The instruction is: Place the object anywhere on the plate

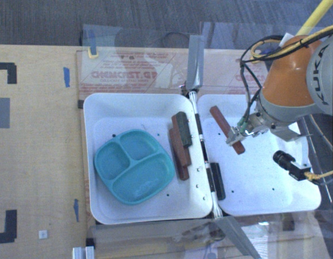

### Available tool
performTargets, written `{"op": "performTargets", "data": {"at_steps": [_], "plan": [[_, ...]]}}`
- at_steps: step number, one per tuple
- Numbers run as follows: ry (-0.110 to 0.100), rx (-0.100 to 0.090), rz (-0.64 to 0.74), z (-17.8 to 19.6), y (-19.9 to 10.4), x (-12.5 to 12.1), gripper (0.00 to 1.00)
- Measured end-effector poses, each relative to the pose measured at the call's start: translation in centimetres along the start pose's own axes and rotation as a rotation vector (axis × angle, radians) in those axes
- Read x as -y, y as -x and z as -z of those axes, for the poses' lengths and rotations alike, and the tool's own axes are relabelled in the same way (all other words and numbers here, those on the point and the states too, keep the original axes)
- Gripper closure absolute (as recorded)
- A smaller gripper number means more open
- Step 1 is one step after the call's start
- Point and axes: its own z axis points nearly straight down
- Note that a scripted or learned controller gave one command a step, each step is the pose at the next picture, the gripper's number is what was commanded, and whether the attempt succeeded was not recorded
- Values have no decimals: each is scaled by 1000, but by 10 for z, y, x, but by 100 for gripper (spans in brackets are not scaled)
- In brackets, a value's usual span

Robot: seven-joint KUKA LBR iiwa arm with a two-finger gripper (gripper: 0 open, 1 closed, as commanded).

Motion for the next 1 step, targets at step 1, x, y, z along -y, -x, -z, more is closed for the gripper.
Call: {"op": "performTargets", "data": {"at_steps": [1], "plan": [[-4, -2, 19, 0, -87, -12, 100]]}}
